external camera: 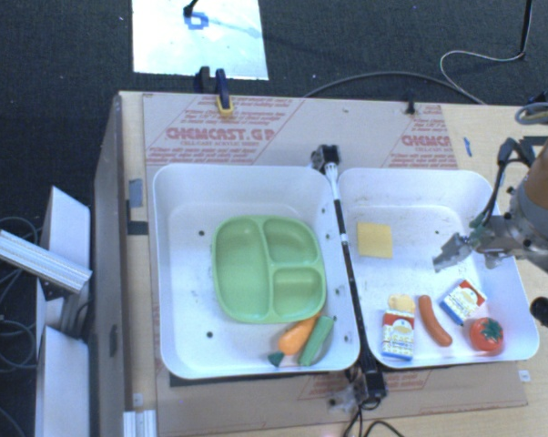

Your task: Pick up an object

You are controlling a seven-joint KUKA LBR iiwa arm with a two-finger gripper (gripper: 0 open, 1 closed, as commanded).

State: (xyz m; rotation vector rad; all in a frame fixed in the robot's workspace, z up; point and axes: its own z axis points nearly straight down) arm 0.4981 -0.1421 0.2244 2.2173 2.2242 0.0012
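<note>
Sausage (435, 320) lies below the claw (458, 251); whether the claw is spread cannot be told. It should drop straight down.

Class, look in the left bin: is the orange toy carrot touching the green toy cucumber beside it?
Touching. The camera view shows the orange toy carrot lying against the green toy cucumber below the green divided plate, with no white bin floor between them.

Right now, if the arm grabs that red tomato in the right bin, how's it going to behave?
The tomato looks round and glossy, so it may slip or roll away when nudged. It is probably a light plastic toy. It lies near the bin wall, which could stop it rolling.
</note>
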